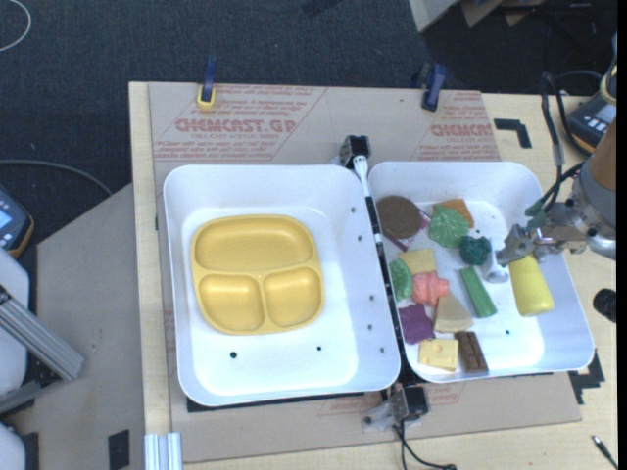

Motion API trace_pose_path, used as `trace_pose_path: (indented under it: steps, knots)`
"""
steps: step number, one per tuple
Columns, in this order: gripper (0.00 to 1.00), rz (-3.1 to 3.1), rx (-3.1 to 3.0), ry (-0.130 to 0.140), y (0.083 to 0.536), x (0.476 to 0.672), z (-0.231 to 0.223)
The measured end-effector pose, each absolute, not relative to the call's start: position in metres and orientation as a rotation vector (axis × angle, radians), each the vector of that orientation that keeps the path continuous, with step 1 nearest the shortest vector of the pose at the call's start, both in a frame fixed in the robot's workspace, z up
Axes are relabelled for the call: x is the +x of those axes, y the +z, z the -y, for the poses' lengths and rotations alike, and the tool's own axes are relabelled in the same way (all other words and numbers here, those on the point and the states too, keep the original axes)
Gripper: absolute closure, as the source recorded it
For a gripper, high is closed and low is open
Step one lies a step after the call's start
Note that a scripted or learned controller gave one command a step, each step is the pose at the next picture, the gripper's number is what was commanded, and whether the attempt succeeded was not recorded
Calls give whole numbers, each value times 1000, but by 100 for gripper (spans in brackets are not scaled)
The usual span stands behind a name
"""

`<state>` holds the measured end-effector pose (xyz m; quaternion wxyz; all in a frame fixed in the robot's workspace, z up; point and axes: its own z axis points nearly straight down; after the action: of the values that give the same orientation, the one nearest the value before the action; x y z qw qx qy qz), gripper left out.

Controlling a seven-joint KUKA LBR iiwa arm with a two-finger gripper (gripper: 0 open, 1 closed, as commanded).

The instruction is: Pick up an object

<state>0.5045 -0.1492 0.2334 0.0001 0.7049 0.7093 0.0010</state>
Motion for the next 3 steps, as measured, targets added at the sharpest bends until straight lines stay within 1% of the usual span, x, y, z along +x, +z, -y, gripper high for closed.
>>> trace_pose_path:
  steps: [1,2,3]
  knots:
    - [100,-2231,2218,0,219,518,100]
    - [100,-2228,2215,3,215,534,54]
    - [100,-2224,2215,5,233,542,29]
